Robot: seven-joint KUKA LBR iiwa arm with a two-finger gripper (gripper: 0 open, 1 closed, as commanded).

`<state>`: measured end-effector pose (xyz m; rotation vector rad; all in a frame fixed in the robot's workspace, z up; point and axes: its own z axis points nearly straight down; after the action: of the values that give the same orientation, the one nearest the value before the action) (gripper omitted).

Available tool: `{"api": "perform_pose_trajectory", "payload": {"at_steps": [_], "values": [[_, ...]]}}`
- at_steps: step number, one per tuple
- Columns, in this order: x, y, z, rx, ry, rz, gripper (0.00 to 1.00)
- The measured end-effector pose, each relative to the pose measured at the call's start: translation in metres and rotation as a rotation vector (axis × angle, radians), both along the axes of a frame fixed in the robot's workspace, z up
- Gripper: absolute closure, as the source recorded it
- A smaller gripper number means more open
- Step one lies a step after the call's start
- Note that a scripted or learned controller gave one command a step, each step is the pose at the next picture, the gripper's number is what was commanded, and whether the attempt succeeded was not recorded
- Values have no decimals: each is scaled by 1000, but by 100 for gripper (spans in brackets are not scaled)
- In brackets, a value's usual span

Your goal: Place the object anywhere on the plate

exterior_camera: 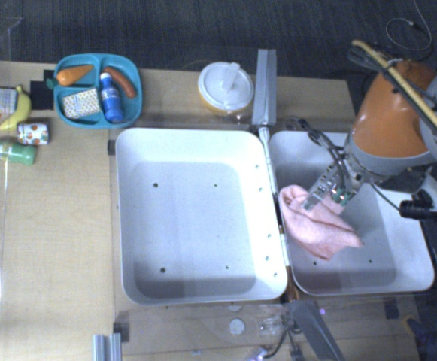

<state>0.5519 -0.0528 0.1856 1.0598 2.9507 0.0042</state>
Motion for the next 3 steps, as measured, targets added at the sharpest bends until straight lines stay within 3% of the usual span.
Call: {"api": "perform_pose_trajectory", "payload": {"at_steps": [1, 2, 3], "values": [[2, 2, 40, 0, 1, 5, 100], [0, 53, 50, -2, 1, 407, 100], [-4, 101, 37, -3, 0, 692, 100]]}}
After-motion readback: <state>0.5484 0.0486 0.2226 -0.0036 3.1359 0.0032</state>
